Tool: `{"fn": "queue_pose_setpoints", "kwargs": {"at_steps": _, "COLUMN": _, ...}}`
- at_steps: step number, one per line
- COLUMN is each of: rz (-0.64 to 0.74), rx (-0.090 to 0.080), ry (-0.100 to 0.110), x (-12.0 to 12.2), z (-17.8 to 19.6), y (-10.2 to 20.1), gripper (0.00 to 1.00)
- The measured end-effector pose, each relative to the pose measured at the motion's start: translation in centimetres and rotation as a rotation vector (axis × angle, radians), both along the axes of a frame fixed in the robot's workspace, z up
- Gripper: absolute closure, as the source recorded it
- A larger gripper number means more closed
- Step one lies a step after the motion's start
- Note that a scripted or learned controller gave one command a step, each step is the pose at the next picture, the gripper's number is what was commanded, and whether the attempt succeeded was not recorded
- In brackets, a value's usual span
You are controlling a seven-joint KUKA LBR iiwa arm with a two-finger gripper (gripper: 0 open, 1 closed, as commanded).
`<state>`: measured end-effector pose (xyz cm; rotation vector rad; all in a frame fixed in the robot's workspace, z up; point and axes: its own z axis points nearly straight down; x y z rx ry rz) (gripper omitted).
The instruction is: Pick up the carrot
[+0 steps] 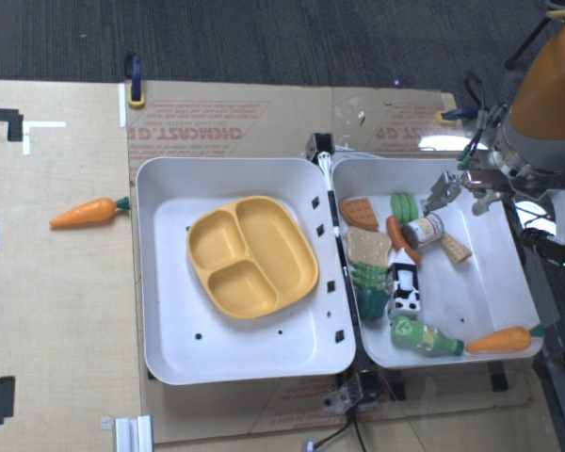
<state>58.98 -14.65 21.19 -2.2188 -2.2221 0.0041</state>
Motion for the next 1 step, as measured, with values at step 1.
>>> {"fn": "queue_pose_setpoints", "kwargs": {"at_steps": 1, "rz": 0.034, "rx": 0.01, "ry": 0.004, "x": -5.68, "z": -10.84, "y": -7.12, "gripper": 0.0}}
